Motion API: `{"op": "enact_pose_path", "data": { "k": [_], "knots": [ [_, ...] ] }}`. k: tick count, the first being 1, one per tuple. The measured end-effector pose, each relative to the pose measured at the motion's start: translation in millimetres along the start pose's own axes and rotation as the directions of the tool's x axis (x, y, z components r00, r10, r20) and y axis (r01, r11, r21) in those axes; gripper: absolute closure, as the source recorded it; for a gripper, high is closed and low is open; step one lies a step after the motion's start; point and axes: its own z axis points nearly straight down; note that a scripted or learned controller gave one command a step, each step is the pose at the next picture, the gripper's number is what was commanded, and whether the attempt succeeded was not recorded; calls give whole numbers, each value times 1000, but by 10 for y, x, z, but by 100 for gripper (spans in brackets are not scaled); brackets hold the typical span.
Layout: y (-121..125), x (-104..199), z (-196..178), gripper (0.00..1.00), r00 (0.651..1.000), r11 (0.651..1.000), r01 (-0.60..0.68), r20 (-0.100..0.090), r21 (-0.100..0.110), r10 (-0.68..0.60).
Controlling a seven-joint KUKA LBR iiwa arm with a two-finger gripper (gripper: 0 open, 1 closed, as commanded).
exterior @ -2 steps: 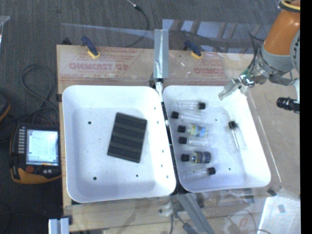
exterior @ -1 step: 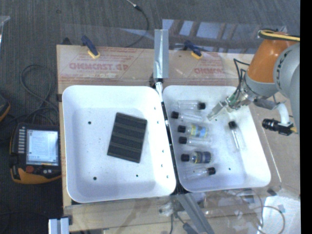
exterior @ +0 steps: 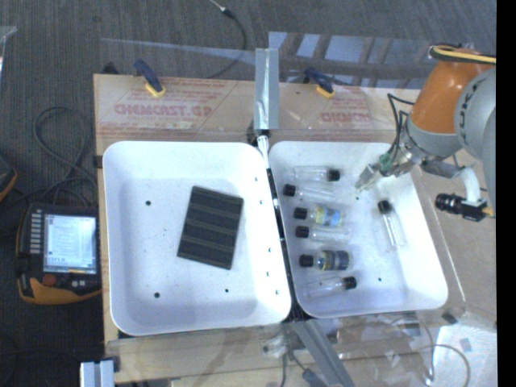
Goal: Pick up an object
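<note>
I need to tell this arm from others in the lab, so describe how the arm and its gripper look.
The rounded grey KUKA arm carries a broad orange band above the wrist. A thin dark cable loops beside the band. A short black cylindrical fitting sticks out from a white part below. The small pale metallic gripper has greenish parts at its base.

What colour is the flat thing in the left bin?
The ribbed pad is dark grey, nearly black, seen in the camera view.
</note>
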Motion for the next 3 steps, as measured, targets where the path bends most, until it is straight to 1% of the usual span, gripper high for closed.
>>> {"op": "enact_pose_path", "data": {
  "k": [1,2,3],
  "knots": [
    [311,238,-475,100,995,995,-104,1,4,104],
    [309,237,-473,0,994,994,-105,2,4,105],
    [-24,30,110,0,996,996,-86,0,3,86]
  ]
}}
